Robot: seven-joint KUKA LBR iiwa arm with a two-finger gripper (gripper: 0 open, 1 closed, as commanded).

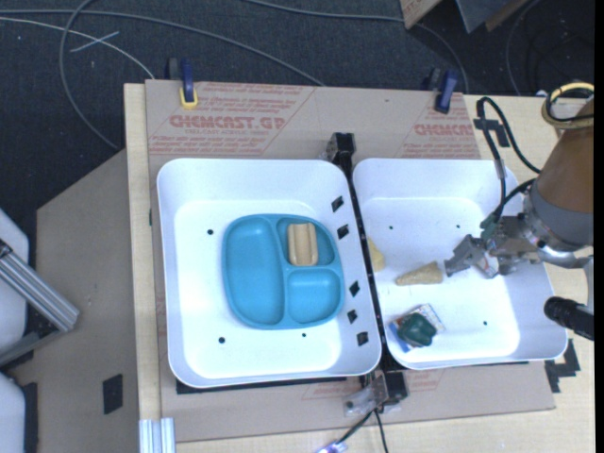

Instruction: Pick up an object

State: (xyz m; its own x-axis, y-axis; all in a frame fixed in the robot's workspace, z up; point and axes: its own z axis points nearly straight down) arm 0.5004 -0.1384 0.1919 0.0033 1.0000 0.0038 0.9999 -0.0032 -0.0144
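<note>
In the right bin (472, 192) a tan cone-shaped piece (420, 274) lies on the floor near the middle. My gripper (460, 259) reaches in from the right and sits low at the cone's right end, close to it or touching it. A green object in a clear wrapper (416, 327) lies nearer the front wall. A small pale yellow piece (376, 254) rests against the divider side. The left bin (189, 253) holds a blue divided plate (255, 272) with a tan block (302, 243) in its upper right compartment.
Black clips (341, 145) join the two bins along the middle seam. A black cable (495, 130) runs over the right bin's far corner to the arm's wrist (557, 215). The bins stand on a cardboard sheet (245, 111) held by blue clamps.
</note>
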